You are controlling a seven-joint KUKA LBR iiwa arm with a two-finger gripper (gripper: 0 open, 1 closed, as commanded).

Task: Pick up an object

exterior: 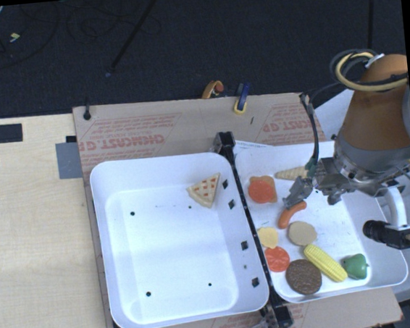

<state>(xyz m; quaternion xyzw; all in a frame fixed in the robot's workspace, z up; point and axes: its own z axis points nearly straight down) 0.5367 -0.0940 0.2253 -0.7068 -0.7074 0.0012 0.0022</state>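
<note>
— Two white bins sat side by side on the bench when we looked down: the left bin (122, 277) and the right bin (380, 268). What did we find in the left one?

— We saw a single waffle wedge (206, 191) near its far right corner, lying flat on the floor of the bin.

— And the right one?

— We counted several toy foods there. An orange-red chunk (262, 190) lay toward the far left, with a pale cone (289, 175) just beyond it to the right. A sausage (292, 214) lay slanted in the middle. Nearer to us were a yellow piece (269, 237), a beige round (301, 232), a red-orange slice (277, 259), a brown patty (303, 277), a corn cob (325, 263) and a green pepper (355, 266) at the near right.

— Where was the arm (375, 123)?

— It came in from the right, and we saw the gripper (300, 190) low over the middle of the right bin, right above the far end of the sausage and close beside the cone.

— Was it gripping anything?

— We could not tell how wide its fingers stood, nor whether anything sat between them; the dark metal blurred into the sausage's upper end.
</note>
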